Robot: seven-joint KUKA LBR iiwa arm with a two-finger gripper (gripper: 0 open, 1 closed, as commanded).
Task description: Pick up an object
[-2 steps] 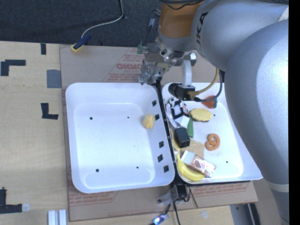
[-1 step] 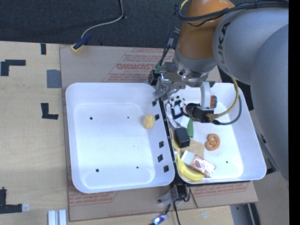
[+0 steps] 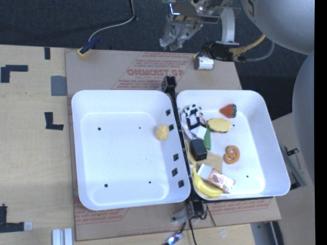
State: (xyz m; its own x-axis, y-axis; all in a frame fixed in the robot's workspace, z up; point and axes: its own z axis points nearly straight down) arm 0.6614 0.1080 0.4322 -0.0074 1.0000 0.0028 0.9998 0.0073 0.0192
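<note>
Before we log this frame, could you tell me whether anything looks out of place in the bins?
One small yellowish lump lies alone in the left bin, near the divider, while the other items are heaped in the right bin. Nothing looks spilled or damaged.

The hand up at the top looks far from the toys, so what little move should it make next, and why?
Probably swing the hand down toward the right bin and stop above the strawberry. The hand hangs beyond the bins' far edge, over the cardboard, with nothing between its fingers, while most things lie crowded in that bin. The strawberry sits apart near the far rim, so it looks an easy first target.
</note>
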